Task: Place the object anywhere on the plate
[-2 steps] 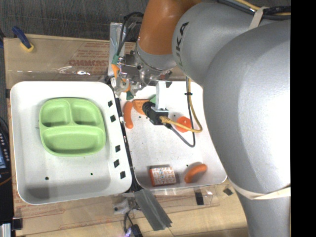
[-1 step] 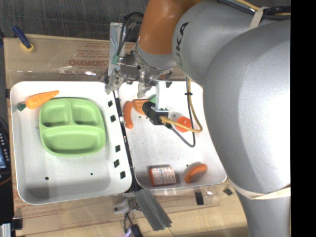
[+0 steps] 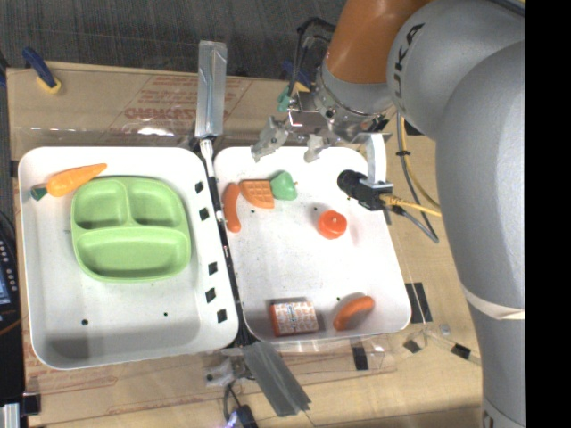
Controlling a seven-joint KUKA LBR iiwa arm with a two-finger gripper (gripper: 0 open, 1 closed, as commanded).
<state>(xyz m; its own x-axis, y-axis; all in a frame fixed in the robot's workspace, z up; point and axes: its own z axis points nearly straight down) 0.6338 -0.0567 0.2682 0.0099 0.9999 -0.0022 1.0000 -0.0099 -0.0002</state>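
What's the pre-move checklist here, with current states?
1. Tool carrying nothing: ok, it hangs over the right bin's far rim with nothing between the fingers.
2. Plate ready: ok, all compartments bare, in the left bin.
3. Carrot off the plate: ok, it lies beside the far rim.
4. Nearest picks separable: not ok, waffle and green piece touch.
5. Isolated pick available: ok, orange cup stands apart.
6. Can reachable: cannot tell, it lies against the near wall.
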